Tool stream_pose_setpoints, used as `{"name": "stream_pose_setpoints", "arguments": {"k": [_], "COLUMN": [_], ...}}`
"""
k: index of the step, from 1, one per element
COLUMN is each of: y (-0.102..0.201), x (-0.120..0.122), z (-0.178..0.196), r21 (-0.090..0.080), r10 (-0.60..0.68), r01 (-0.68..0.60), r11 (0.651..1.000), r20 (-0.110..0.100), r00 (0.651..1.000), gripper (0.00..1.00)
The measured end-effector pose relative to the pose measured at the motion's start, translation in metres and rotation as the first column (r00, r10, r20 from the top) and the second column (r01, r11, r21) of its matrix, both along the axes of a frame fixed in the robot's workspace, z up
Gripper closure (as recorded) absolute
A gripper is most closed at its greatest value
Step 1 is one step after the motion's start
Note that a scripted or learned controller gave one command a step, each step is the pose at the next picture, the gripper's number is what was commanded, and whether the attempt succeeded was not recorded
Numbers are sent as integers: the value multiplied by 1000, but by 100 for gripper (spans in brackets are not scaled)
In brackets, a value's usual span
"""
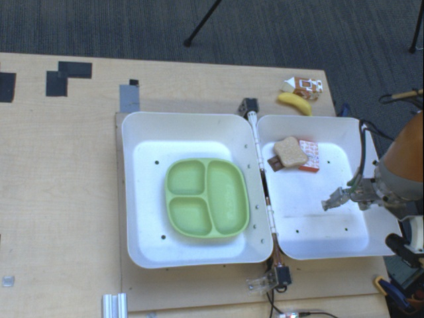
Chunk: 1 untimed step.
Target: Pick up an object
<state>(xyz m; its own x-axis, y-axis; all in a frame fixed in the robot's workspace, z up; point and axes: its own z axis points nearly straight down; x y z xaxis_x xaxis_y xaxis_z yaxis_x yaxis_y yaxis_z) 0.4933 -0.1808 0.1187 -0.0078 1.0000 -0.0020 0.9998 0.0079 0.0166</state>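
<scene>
Scanning from the left edge of the frame: bare wooden bench (pixel 59 197), dark tape patches at upper left. Left bin (pixel 142 177) is occupied by a green divided plate (pixel 207 198), lying flat at centre, three compartments, nothing seen in them.

Right of centre, right bin (pixel 331 237). In its upper part a slice of bread (pixel 290 151) is noted, overlapping a small red-and-white packet (pixel 309 156) on its right; a dark brown piece (pixel 274 164) is tucked at the bread's lower left. Above the bin, on the bench, a banana (pixel 294 102) and a small carton (pixel 306 85) lie just beside each other.

Toward the right edge, the gripper (pixel 336 201) is seen low over the right bin's right half, well apart from the bread cluster. Whether it is spread or pressed together cannot be told; nothing is seen pinched in it.

Progress, as judged: pick not yet made. Candidates are untouched at the bin's upper part. Travel toward upper left, descent and closure all remain
</scene>
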Motion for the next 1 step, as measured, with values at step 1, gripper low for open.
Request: {"name": "stream_pose_setpoints", "arguments": {"k": [1], "y": [1], "x": [2], "z": [11], "r21": [0], "r10": [2], "r01": [-2], "r11": [1000], "r20": [4], "r00": [1000], "gripper": [100]}}
